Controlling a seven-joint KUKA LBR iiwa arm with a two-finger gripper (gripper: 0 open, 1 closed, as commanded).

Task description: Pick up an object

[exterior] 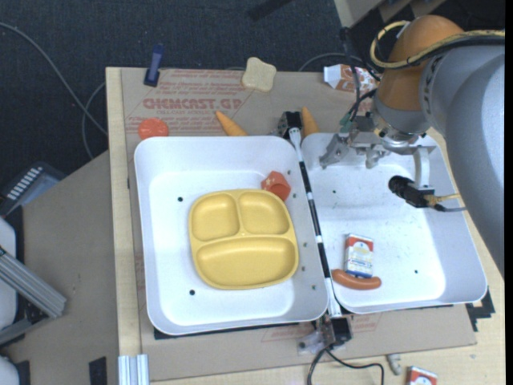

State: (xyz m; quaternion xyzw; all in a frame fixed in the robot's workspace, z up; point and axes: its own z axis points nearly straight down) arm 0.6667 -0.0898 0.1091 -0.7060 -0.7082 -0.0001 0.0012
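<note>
Cardboard sheeting covers the bench, and on it two white bins sit side by side: the left bin holds a yellow divided tray with a small orange-red piece at its upper corner, while the right bin holds a small carton and a sausage touching it near the front edge. My claw hangs over the far end of the right bin, well apart from both, and whether it is open or closed I cannot tell. I judge the carton and sausage my likeliest picks, lying flat on bare floor in the bin beneath me, though their touching could spoil a clean grasp.
</note>
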